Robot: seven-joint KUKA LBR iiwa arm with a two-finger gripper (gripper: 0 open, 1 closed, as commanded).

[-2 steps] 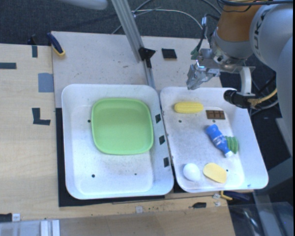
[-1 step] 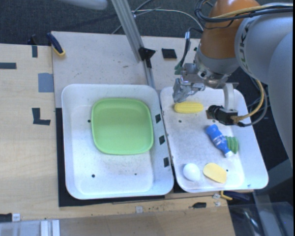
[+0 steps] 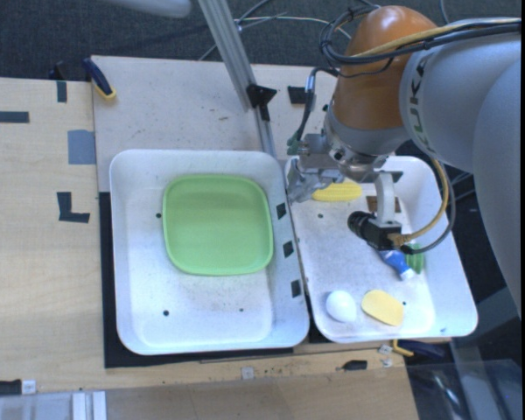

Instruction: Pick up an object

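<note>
Tool (image 3: 308,180) sits low at right bin's (image 3: 451,318) upper left; its opening is obscured (can't tell). Yellow corn-like piece (image 3: 339,192) lies just right of it, long axis left-right, maybe touching.

My bench (image 3: 175,112) is light wood with some dark tape marks. Two white bins sit on it side by side: the left bin (image 3: 127,261) mid-frame, the right bin (image 3: 451,309) at lower right.

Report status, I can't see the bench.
Gripper low at right bin's far-left corner. Corn cob beside it. Green plate in left bin.
</note>
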